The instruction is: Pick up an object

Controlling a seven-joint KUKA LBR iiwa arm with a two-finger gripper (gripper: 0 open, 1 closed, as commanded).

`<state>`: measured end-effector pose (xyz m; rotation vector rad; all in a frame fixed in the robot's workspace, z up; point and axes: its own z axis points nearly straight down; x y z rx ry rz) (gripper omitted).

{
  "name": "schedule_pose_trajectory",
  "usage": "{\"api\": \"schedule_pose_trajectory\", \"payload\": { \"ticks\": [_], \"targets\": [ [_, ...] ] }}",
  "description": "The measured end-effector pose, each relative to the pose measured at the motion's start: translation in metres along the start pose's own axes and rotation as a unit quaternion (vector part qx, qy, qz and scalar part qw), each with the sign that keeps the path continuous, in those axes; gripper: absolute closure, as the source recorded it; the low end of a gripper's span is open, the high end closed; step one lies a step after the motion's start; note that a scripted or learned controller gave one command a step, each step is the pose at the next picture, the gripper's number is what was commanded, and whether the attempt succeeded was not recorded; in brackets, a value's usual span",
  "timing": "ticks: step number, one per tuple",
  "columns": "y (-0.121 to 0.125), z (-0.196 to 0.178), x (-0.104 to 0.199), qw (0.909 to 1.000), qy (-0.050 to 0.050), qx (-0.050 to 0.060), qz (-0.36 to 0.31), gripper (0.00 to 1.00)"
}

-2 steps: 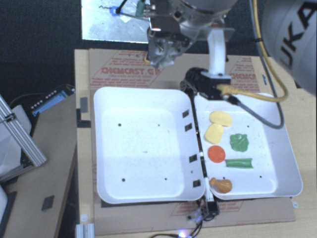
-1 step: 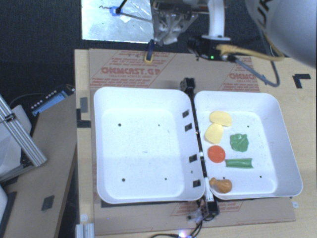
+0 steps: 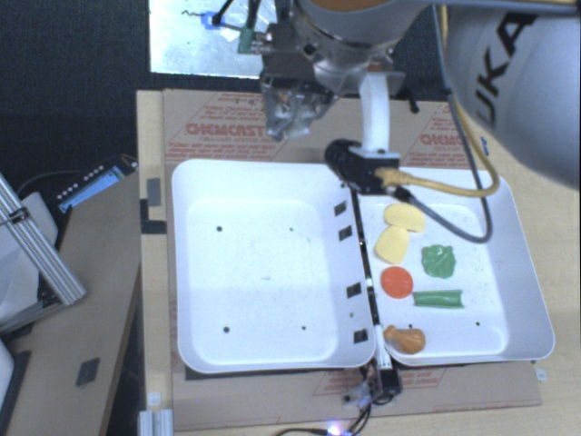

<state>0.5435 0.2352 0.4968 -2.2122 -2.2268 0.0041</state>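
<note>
One gripper (image 3: 290,116) hangs high over the back rim of the left bin (image 3: 182,243), and it is a blur of bright metal from where I stand, so I cannot tell whether it is open or shut. I see nothing in its grasp. Below it the left bin's floor shows bare white with a few dark dots.

Everything worth picking is across the divider, in the right bin (image 3: 522,271). Two pale yellow pieces (image 3: 404,216) sit nearest the back, touching or nearly so. Beside them towards the outer wall is a crumpled green leaf (image 3: 438,260), then a red disc (image 3: 397,282), a green bar (image 3: 438,299) and, at the front corner, a brown lump (image 3: 406,339).

I judge that the pick has not begun: the arm has to cross to the right bin and come down. The green bar looks the best target (it stands a little apart from its neighbours, though the red disc is just beside its left end). It lies flat, its long axis running across the bin, one end towards the divider and the other towards the outer wall. To do it well, the gripper should turn so that it closes across the bar's short width, centre over its middle, and descend straight. It should also stay clear of the yellow cable (image 3: 445,189) that loops over the back of that bin.
</note>
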Motion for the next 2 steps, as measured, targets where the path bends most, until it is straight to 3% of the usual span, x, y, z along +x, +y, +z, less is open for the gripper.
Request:
{"api": "schedule_pose_trajectory", "payload": {
  "ticks": [1,2],
  "targets": [
    [0.065,-0.013,-0.002,1.0000,0.000,-0.005,0.004,1.00],
    [0.015,0.021,-0.001,1.0000,0.000,0.000,0.001,1.00]
  ]
}}
